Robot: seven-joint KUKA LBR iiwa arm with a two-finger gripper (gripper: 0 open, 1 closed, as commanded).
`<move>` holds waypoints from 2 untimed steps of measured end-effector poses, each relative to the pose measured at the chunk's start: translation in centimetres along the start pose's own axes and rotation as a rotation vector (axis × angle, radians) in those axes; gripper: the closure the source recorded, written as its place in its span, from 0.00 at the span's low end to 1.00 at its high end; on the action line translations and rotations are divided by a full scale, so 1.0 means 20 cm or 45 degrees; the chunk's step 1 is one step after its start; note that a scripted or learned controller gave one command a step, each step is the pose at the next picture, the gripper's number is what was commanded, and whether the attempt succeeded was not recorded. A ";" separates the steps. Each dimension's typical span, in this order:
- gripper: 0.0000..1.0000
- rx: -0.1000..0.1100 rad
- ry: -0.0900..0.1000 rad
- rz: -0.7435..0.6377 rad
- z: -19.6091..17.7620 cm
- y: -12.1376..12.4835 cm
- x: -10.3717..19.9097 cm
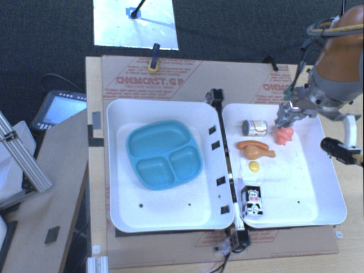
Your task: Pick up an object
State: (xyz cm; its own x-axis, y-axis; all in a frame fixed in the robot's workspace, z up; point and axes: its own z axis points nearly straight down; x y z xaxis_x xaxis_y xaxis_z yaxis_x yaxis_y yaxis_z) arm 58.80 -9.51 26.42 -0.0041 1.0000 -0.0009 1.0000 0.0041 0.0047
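**Operator:** Pink is the colour to track. Which step is in hand?

**Technician:** The approach. The hand (288, 115) hangs low over the far part of the right bin (324, 175), directly above a small pink toy (284, 135) that lies on the bin floor. The hand's lower end looks to be touching or just above the toy's top; the angle does not settle which.

**Operator:** State of the hand?

**Technician:** I cannot tell whether it is spread or pressed together; the metal parts blur into one another. Nothing is visibly held.

**Operator:** What does the next move call for?

**Technician:** In my judgement, a straight descent centred on the pink toy, a closure, then a lift. A small can (255, 128) lies on its side just to the left of the toy, so the descent needs to keep clear of it.

**Operator:** Other contents?

**Technician:** An orange toy (255, 148) lies nearer the camera than the can, with a small yellow piece (253, 166) just in front of it. A black-and-white carton (253, 201) sits near the front left corner. The left bin (122, 209) carries a blue divided tray (165, 154).

**Operator:** Surface and room?

**Technician:** Both bins rest on a printed brown board (170, 79) on the bench (65, 152). Dark carpet (45, 33) lies beyond, with a shiny square plate (114, 21) on it. A tablet (57, 111) sits at the left.
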 end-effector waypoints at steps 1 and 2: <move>1.00 0.002 0.002 -0.006 0.05 0.11 0.25; 1.00 0.004 0.003 -0.007 0.13 0.14 0.51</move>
State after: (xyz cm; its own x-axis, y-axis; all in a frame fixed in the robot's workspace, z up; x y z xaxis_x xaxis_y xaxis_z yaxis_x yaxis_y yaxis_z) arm 61.58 0.68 23.93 -0.0094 1.0000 0.0014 1.0000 0.0094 0.0015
